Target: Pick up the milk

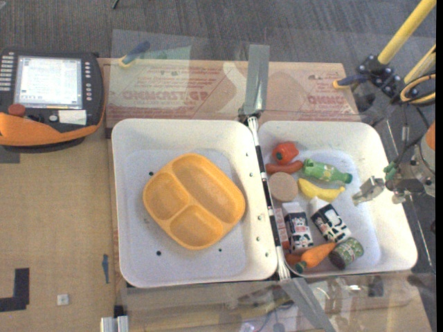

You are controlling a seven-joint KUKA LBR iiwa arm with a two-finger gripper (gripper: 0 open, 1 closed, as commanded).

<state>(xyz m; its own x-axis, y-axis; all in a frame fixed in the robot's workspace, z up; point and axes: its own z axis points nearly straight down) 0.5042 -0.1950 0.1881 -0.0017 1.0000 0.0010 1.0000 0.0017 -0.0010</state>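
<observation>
Milk [298,230] carton lying flat in right bin [394,251], well left of and below the jaws, just beside second cow-print carton [329,223] on its right. Largest down: left bin [124,206] far left of jaws, holding yellow divided tray [194,200]. Teach pendant [48,97] far up-left on bench. Gripper [368,189] at right bin's right side, above bin floor, fingers slightly parted, nothing between them. Green bottle [327,171] just left of jaws and a little higher; banana [320,191] left at about jaw level, under the bottle. Tan round disc [282,186] further left. Red pepper [285,151] and red sausage [284,167] up-left. Carrot [315,256] and dark green can [346,252] below-left, touching near bin's front edge.
</observation>
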